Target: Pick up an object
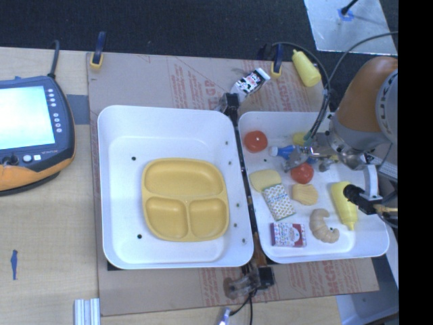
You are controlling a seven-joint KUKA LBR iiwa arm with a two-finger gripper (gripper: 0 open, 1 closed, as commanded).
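The right bin (369, 249) holds several small items: a red tomato (256, 140), a second red ball (302, 173), a yellow block (265, 179), a patterned packet (279, 201), a pale yellow piece (305, 194), a croissant (325, 225), a red box (288, 234) and a yellow bottle (344, 205). My gripper (304, 156) reaches in from the right, low over the bin's upper middle and just above the second red ball. A small blue item (287, 152) lies at its left tip. Nothing is visibly held.
The left bin (115, 181) holds a yellow divided plate (185, 199). Behind the bins lie a black-and-white carton (252, 81) and another yellow bottle (306, 68). A tablet pendant (30, 131) rests at the far left. Cables arc over the right bin's back edge.
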